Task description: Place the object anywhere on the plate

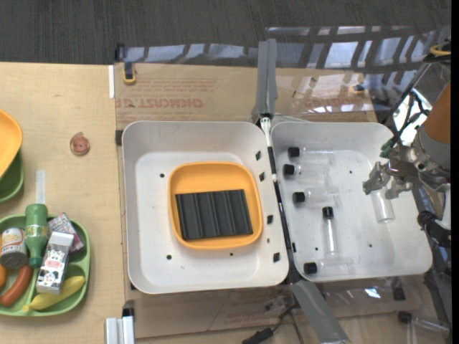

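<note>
An orange-yellow plate (215, 173) lies in the left bin (143, 213), and a dark grey ribbed block (217, 214) rests on it. Several clear vials with black caps lie in the right bin (401, 260), one of them (329, 229) near its middle. My gripper (386, 186) hovers over that bin's right side, far right of the plate. A clear vial (385, 208) hangs down between its fingers, so the gripper looks shut on it. The vial's top end is hidden by the fingers.
More capped vials lie at the right bin's left side (293, 152) and front (323, 267). On the wooden bench to the left stand a green tray of toy food (72, 292), an orange bowl (7, 145) and a small pink piece (79, 144).
</note>
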Robot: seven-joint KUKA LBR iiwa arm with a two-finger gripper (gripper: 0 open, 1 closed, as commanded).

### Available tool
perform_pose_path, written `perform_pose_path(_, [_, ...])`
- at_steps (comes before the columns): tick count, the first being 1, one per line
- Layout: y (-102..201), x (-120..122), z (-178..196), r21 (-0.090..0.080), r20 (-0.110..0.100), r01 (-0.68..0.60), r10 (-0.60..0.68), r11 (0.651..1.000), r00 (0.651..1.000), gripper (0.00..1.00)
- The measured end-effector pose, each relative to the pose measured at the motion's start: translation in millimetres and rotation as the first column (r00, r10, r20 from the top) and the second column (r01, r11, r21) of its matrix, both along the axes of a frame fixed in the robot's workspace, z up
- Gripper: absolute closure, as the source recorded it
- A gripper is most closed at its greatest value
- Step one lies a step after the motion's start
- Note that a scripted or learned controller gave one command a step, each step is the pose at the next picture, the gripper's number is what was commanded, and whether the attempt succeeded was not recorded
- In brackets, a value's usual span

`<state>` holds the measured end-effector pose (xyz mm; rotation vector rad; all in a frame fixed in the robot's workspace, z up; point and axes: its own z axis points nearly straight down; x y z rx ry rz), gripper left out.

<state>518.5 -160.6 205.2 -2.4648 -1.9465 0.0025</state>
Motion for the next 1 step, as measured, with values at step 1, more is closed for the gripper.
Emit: perform_pose_path(1, [-16.0, 81.3, 34.6, -0.002, 0.0, -0.237, 0.237, 0.972, 0.972, 1.0])
